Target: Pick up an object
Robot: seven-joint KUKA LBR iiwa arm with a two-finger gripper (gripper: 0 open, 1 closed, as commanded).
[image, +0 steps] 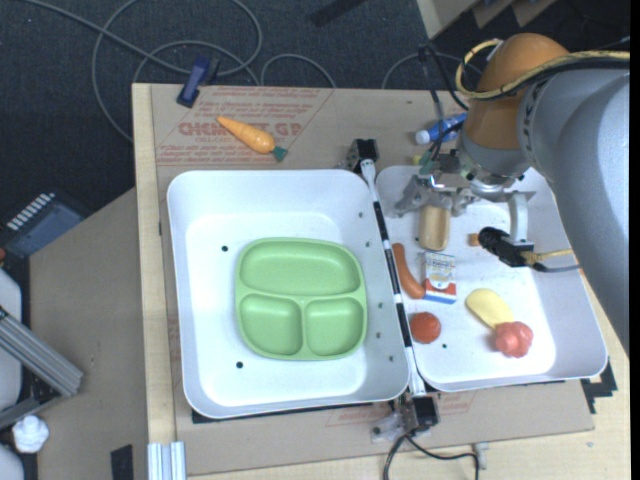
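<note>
Camera view | landmark: right bin [575, 353], smooth white plastic | near end: knobbly pink lump [513, 339], rounded yellow piece [488, 306], red ball [425, 326] | middle: orange sausage [405, 271] along its left wall | far end: gripper [436, 230] over tan cylinder [434, 226], finger state cannot be told.

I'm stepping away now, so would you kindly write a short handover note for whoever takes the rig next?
Gripper: low in the right bin, at its far end, just above the hot dog and small packet; nothing seen in its grasp.
Also in the right bin: tomato, yellow lemon, pink fruit.
Left bin: green divided plate.
Carrot lies outside on the bench.
Done: nothing lifted. Left: grasp and lift one item.
</note>
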